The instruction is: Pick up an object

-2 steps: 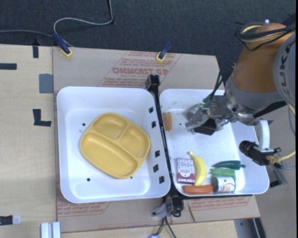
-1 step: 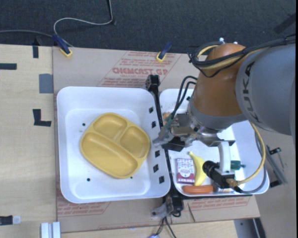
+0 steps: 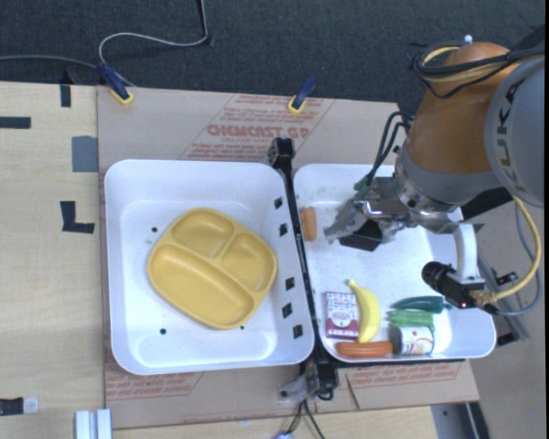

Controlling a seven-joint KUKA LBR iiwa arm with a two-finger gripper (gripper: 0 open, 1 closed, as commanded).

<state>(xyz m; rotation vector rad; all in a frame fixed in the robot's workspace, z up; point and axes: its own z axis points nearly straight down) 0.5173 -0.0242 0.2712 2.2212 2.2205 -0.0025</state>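
The gripper (image 3: 350,230) hangs low over the right bin (image 3: 480,341), fingers spread apart with nothing between them; the banana (image 3: 366,310) (beside a small red carton (image 3: 340,312)) lies near the front wall.

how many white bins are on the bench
2. The left bin holds a yellow divided plate; the right bin holds small food items, with the gripper over it.

A pale wooden worktop (image 3: 37,273) carries a brown cardboard sheet (image 3: 201,131) held by yellow-and-blue clamps (image 3: 117,86). Beyond lies dark carpet (image 3: 293,16), crossed by a thin cable (image 3: 156,39).
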